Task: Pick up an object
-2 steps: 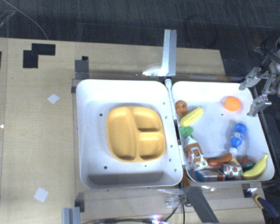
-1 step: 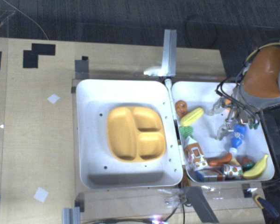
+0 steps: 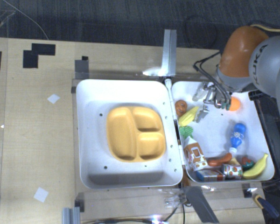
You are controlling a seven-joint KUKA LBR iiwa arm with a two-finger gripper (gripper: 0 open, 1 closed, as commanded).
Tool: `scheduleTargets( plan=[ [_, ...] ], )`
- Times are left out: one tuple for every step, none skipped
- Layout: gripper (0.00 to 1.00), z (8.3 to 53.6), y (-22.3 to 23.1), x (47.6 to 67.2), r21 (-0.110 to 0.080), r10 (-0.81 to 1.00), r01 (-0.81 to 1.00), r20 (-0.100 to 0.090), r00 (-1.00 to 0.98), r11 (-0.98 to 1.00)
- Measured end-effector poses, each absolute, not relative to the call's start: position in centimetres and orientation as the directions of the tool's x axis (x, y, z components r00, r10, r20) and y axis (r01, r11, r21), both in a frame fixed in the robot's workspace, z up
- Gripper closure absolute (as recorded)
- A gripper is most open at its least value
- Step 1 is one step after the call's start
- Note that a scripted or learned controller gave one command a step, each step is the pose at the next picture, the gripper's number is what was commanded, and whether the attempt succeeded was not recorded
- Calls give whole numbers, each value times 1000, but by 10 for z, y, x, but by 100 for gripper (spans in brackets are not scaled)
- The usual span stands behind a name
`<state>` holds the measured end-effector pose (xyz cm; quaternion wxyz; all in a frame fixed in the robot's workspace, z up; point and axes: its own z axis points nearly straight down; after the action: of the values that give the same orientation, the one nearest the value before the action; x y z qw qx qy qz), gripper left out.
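yellow tray [image 3: 133,133], white bins [image 3: 91,125], blue bottle [image 3: 238,133]

On the grey casing of my arm [image 3: 270,64], at the upper right of the frame, I can make out part of the letters "KUK". The printing on the small carton [image 3: 194,154] in the right bin is too blurred to read.
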<state>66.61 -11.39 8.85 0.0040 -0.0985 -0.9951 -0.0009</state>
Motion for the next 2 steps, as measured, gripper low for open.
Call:
scheduleTargets(
  plan=[
    [100, 104, -112, 672, 2, 190, 190, -21, -982, 982],
    [0, 101, -112, 668, 1, 189, 189, -2, -982, 982]
  ],
)
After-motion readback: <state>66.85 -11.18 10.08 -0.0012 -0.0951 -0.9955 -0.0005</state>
